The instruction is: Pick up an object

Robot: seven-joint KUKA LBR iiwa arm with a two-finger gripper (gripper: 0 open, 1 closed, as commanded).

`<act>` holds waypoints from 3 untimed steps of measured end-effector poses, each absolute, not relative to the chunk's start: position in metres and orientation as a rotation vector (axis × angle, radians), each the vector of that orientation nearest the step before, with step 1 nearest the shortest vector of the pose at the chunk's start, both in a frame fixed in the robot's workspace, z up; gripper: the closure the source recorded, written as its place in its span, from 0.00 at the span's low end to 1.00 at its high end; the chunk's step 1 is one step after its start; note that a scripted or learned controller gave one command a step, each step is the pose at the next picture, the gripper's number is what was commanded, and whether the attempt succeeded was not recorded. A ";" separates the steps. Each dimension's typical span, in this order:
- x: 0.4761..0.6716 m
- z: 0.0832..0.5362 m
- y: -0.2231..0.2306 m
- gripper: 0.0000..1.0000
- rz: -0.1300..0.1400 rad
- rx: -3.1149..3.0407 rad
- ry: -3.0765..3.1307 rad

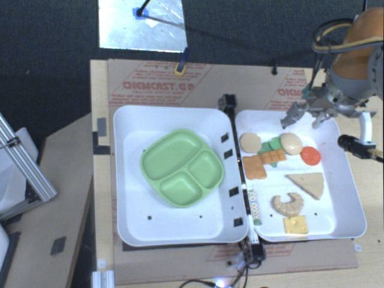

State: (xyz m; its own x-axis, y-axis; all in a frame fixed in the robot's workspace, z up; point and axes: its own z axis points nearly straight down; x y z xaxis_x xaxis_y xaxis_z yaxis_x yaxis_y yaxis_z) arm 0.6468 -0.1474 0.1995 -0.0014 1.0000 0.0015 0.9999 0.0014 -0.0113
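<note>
The tool (pixel 304 117) hangs open and empty over the right bin (pixel 345 179). Next it must go down onto one toy food, maybe the beige bun (pixel 291 143).

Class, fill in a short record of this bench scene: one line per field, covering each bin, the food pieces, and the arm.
left bin: holds a green divided plate
right bin: holds toy food pieces
food near top: two pale round pieces, a green piece, an orange disc
food lower down: tan wedge, curled tan piece, yellow square
gripper: above the right bin's far edge, jaws apart, nothing between them
</note>
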 end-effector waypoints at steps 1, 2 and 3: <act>0.650 0.208 -0.147 0.00 -0.001 -2.218 -2.227; 0.654 0.155 -0.138 0.00 0.001 -2.215 -2.228; 0.657 0.112 -0.133 0.00 0.000 -2.214 -2.230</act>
